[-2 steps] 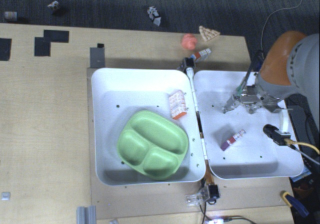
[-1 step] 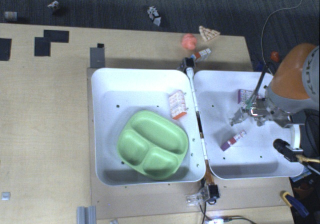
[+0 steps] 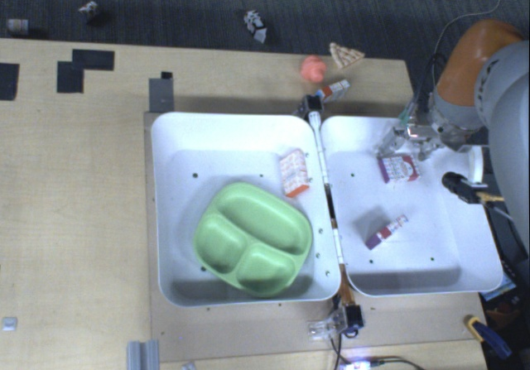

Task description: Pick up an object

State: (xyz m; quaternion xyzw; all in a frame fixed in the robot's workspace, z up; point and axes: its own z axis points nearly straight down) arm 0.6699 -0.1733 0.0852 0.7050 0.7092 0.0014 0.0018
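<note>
In the right bin point(image 3: 439, 273) a small red and white packet point(image 3: 397, 168) lies near the back. My gripper point(image 3: 404, 145) hovers just above its far edge, fingers spread open, with nothing between them. A small purple and white tube point(image 3: 386, 231) rests in the middle of the same bin. The left bin point(image 3: 178, 161) holds a green divided plate point(image 3: 252, 236) and a white and orange packet point(image 3: 293, 173).
The grey arm with its orange band point(image 3: 476, 45) fills the right side above the right bin. Beyond the bins on the bench sit an orange ball point(image 3: 313, 69), a wedge-shaped toy point(image 3: 346, 55) and a small tube point(image 3: 334, 90).
</note>
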